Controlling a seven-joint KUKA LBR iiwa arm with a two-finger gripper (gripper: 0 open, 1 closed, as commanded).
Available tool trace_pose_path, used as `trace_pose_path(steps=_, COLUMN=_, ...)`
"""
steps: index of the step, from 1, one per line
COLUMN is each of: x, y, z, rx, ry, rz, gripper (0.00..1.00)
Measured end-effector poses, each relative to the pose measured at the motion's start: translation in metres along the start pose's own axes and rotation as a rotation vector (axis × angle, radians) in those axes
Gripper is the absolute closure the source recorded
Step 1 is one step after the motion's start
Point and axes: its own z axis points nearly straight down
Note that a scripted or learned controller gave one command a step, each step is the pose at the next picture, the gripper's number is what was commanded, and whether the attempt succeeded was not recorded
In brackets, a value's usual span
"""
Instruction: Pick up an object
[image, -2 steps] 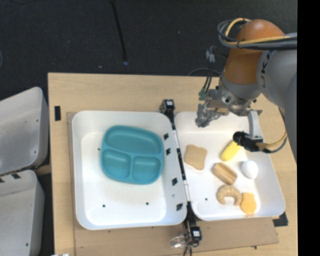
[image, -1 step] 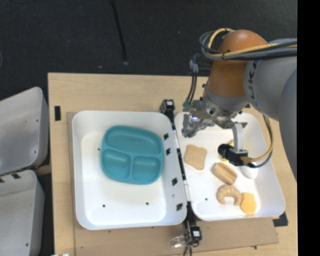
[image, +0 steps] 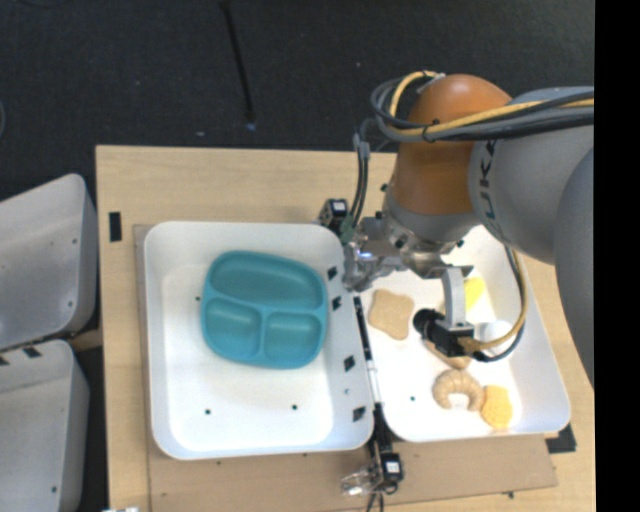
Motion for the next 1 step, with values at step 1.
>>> trace_pose_path(steps=1, x=0.0439, y=-0.0203, z=0.0134, rx=0.0, ry=-0.002, rz=0.001, gripper=1.0)
